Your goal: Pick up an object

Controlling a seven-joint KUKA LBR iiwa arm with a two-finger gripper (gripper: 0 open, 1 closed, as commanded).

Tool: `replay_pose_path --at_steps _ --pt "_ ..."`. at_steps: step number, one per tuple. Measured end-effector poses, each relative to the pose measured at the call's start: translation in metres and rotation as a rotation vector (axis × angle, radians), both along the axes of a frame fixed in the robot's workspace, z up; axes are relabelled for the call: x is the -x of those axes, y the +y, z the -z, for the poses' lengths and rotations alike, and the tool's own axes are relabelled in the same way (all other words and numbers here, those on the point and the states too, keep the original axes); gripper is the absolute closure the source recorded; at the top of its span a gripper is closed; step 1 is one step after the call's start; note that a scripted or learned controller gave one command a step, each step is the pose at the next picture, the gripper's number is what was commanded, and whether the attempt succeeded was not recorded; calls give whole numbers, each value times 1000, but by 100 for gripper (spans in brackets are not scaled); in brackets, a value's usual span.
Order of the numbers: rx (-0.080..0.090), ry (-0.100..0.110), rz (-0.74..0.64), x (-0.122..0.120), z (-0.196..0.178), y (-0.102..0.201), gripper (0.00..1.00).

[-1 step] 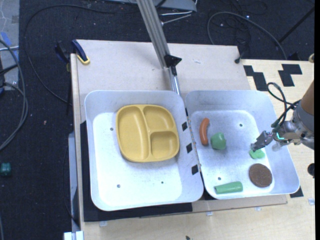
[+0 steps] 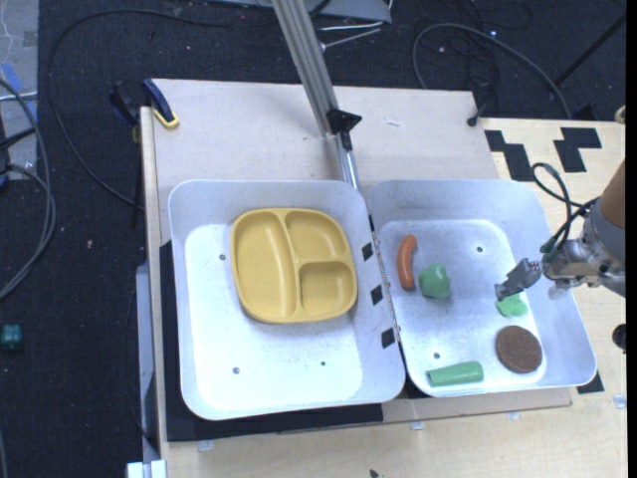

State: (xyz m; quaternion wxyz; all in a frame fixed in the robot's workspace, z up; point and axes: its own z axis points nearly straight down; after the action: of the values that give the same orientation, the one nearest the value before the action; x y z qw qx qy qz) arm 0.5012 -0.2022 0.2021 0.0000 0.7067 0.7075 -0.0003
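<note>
Camera view showed the pincer (image 2: 515, 285) directly over a small green piece (image 2: 513, 306) near the right bin's (image 2: 557, 361) right wall; finger spread unclear.

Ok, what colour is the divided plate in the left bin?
Yellow; the divided plate shows clearly in the camera view.

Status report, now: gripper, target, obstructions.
Gripper low at right bin's right side, over a green piece; grasp unconfirmed. Brown disc just below it. Orange sausage and green block lie apart to the left.
</note>
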Motion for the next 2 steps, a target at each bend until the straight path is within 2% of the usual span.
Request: replay_pose_path --at_steps 1,2 --pt "-2 5 2 1 64 0 0" --pt "2 -3 2 0 110 0 0"
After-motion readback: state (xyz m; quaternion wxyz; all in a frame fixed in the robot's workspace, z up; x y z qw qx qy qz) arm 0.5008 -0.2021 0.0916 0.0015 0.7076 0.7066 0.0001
